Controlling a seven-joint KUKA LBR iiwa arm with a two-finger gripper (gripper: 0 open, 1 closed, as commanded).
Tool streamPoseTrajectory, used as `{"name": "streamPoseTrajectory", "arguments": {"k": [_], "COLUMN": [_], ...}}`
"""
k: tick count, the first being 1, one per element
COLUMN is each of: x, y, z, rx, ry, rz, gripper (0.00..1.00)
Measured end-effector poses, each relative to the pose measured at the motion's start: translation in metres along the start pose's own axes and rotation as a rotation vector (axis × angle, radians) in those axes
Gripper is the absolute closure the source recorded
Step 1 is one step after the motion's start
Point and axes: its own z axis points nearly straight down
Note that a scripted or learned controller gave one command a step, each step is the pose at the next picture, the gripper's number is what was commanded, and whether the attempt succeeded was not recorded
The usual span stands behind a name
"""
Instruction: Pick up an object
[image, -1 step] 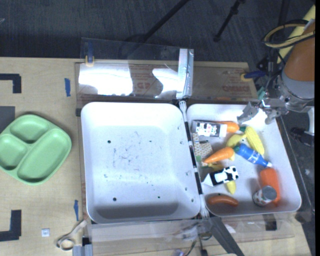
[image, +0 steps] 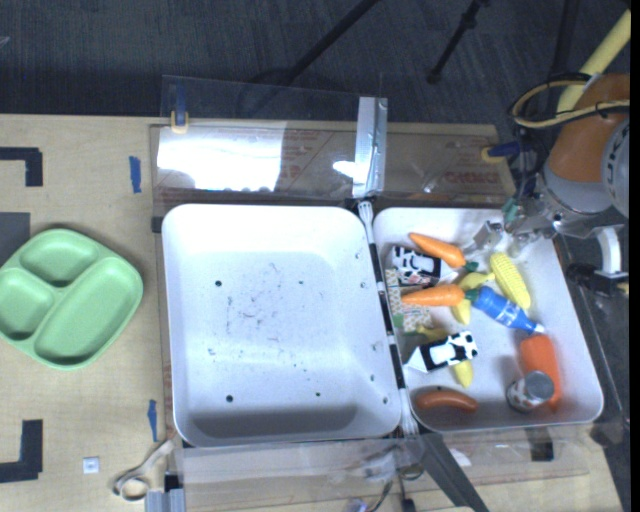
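The right bin (image: 578, 335) holds several toys. Two orange carrots (image: 437, 248) (image: 435, 296) lie near its back left, beside a black-and-white cow (image: 414, 265). A yellow corn cob (image: 510, 279) and a blue bottle (image: 506, 310) lie in the middle. An orange can (image: 537, 370) stands at the front right. A second cow (image: 448, 350), a yellow banana (image: 462, 373) and a brown sausage (image: 445, 401) lie toward the front. My gripper (image: 508, 226) hangs over the bin's back right corner, just behind the corn, with nothing seen in it.
The left bin (image: 265, 320) sits beside the right one, a raised divider between them. A green divided plate (image: 65, 295) rests on the bench at far left. A clear panel (image: 270, 150) stands behind the bins. My arm (image: 590, 150) fills the upper right.
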Motion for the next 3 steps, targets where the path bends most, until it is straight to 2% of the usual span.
{"name": "streamPoseTrajectory", "arguments": {"k": [1,2,3], "x": [0.003,0.005,0.003], "y": [-0.03,-0.048,-0.049], "z": [0.0,0.01,-0.001], "rx": [-0.037,-0.019,-0.02], "ry": [-0.018,-0.016,-0.022], "rz": [0.023,-0.144,-0.143], "gripper": [0.0,0.0,1.0]}}
